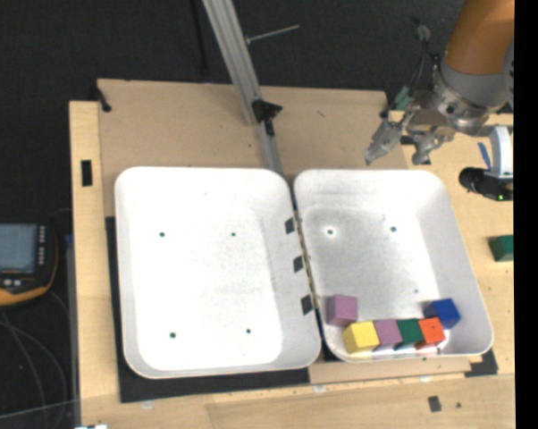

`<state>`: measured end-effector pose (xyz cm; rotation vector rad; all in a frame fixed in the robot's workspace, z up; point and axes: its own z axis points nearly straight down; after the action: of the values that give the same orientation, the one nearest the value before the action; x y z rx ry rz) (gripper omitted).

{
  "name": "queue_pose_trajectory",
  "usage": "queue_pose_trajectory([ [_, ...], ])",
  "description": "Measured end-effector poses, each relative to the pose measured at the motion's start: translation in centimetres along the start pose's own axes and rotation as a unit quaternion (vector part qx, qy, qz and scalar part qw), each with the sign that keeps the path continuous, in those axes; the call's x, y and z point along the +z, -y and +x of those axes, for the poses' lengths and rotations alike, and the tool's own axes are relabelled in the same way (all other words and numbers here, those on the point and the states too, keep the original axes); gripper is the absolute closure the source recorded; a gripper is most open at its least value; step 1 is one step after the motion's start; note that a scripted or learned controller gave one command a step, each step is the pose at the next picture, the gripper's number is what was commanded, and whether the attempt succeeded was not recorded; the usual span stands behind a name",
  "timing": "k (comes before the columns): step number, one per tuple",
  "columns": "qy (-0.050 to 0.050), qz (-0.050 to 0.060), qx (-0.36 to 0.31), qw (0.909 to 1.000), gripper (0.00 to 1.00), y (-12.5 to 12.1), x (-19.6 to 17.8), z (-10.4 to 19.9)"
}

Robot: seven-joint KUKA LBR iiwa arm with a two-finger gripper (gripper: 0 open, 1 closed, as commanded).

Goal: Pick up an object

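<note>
Small coloured cubes — purple (341, 308), yellow (361, 336), blue (443, 311) — lie clustered at the near edge of the right shallow white bin (376, 204), none grasped. The two-finger gripper (399, 147) hangs above the bin's far rim, fingers apart and empty. Approach step: the next move calls for travel toward the cluster, then descent over one cube.

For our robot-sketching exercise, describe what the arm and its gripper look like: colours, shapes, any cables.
The arm is a thick rounded cylinder with a broad orange band above a grey wrist section. Below that sits a grey metal gripper with two slim fingers. Thin dark cables run beside the wrist.
</note>
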<state>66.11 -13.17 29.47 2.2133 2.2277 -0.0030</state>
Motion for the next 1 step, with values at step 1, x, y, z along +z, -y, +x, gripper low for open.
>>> queue_pose_trajectory([
  [1,0.001,-0.001,-0.002,1.0,1.0,-0.07,-1.18,-0.03],
])
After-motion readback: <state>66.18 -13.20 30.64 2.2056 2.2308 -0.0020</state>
